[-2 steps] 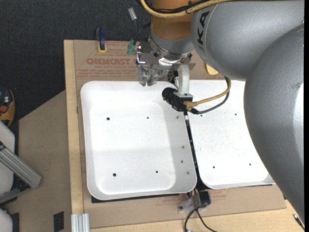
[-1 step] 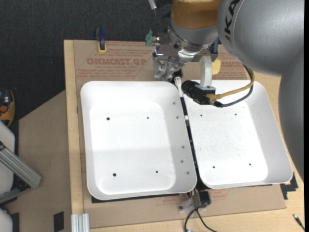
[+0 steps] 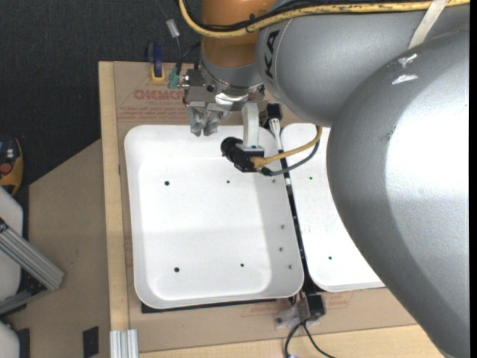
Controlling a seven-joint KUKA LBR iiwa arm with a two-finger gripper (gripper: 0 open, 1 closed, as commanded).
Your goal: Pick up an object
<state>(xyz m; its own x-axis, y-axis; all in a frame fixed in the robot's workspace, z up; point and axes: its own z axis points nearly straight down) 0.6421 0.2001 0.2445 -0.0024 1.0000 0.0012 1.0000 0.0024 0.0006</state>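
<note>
My gripper (image 3: pixel 203 128) hangs over the far edge of the left white bin (image 3: pixel 149 222), near its back wall. Its two grey fingers point down and stand close together, shut, with nothing between them. Beside it, a black cable plug (image 3: pixel 238 155) with a yellow lead hangs from the wrist above the bin's floor. The white floor under the gripper carries a few small dark dots. The grey arm with its orange band (image 3: pixel 238 6) covers the upper right of the view.
The right white bin (image 3: pixel 335 259) lies largely under the arm. Both bins rest on a brown board (image 3: pixel 112 125). A blue and yellow clamp (image 3: pixel 156 62) sits at the board's far left corner. Cables trail at the front edge (image 3: pixel 305 312).
</note>
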